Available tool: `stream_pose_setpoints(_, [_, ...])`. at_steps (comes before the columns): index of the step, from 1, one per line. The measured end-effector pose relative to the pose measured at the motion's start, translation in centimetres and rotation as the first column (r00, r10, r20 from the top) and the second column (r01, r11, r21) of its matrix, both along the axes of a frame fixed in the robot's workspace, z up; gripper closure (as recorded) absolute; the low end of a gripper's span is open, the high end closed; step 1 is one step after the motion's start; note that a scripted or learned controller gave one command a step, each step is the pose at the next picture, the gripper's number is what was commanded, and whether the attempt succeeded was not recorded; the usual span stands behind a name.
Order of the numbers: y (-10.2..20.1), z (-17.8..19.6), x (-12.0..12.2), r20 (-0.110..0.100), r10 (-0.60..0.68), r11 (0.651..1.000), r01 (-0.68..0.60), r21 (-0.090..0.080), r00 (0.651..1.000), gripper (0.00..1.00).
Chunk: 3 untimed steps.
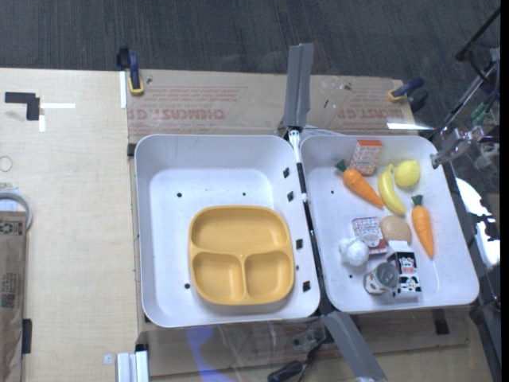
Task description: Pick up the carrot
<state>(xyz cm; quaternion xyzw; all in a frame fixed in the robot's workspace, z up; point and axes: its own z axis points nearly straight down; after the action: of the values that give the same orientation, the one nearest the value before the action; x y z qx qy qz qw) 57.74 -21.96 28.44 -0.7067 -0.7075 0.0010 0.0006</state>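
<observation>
Two orange carrots with green tops lie in the right bin. One carrot lies at a slant near the bin's back left, its green top toward the far left corner. The other carrot lies near the right wall, tip toward the front. My gripper hangs at the bin's far right corner, above the rim, to the right of and beyond the second carrot. Nothing shows in its grasp.
Between the carrots lie a banana and a lemon. A small orange carton stands at the back. A snack box, a white ball, a can and a cow-print carton crowd the front. The left bin holds a yellow divided plate.
</observation>
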Motion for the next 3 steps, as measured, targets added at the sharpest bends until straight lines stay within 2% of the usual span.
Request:
stream_pose_setpoints(1, [-0.2,-12.0,-0.1,-0.002,-0.159,0.987,0.159,0.000,0.987,0.00])
stream_pose_setpoints(2, [4.9,-19.3,3.5,0.000,0.106,0.994,-0.106,0.001,0.994,0.00])
stream_pose_setpoints(3, [4.8,-18.3,3.5,0.000,0.105,0.994,-0.105,0.001,0.994,1.00])
